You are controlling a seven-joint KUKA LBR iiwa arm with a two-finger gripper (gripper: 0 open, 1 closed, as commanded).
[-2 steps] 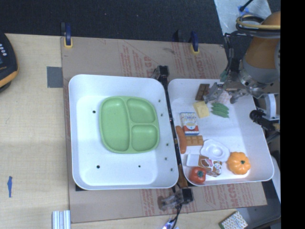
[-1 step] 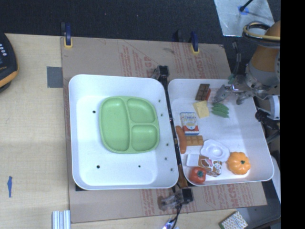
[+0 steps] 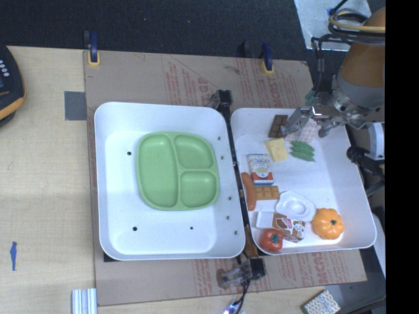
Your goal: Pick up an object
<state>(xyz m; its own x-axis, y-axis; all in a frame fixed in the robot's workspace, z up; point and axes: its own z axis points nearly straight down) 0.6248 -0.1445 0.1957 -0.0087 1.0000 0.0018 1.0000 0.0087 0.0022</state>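
The metal two-finger pincer point(image 3: 309, 118) hangs over the far end of the right-hand shallow white bin point(image 3: 350, 195), its fingers seemingly spread with nothing between them, though glare there makes this uncertain. Just below it lies a small bunch of green plastic beans point(image 3: 302, 150), long axis running roughly left to right, beside a pale yellow cheese wedge point(image 3: 277, 150). The beans look the nearest candidate. An orange toy pumpkin point(image 3: 327, 224) and a red toy tomato point(image 3: 271, 241) sit well apart, at the bin's near end.

The wooden bench point(image 3: 46, 188) bears a cardboard sheet point(image 3: 163, 74) under two white bins point(image 3: 114, 175).
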